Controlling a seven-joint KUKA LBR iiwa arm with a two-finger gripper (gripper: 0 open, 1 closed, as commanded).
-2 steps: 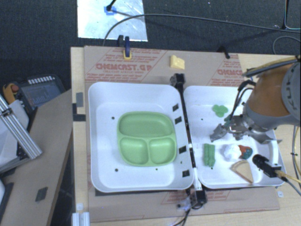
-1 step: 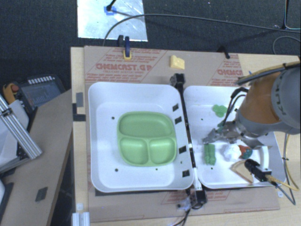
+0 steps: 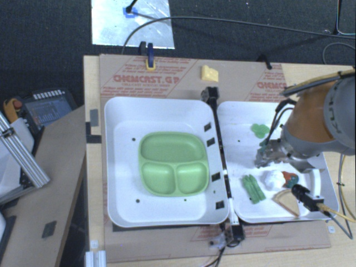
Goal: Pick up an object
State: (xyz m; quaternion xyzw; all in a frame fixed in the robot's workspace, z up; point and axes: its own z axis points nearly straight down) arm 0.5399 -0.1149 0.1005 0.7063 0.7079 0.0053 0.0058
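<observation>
The right bin (image 3: pixel 239 121) holds several small objects. A green leafy piece (image 3: pixel 259 129) lies near its back. Toward the front lies a bundle of green stalks (image 3: pixel 253 188), with a white lump (image 3: pixel 272 179) to its right and a small red-brown piece (image 3: pixel 290 177) beyond that. A tan wedge (image 3: pixel 286 202) rests by the front wall. My gripper (image 3: pixel 267 158) hangs low over the bin's middle, just behind the white lump and in front of the leafy piece. The grey and orange arm (image 3: pixel 314 118) covers the bin's right side.
The left bin (image 3: pixel 119 149) holds a green divided plate (image 3: pixel 172 164). A yellow block (image 3: pixel 209 73) lies on the cardboard behind the bins. A black divider (image 3: pixel 218 149) runs between the two bins. A blue and yellow clamp (image 3: pixel 149 56) sits at the cardboard's back edge.
</observation>
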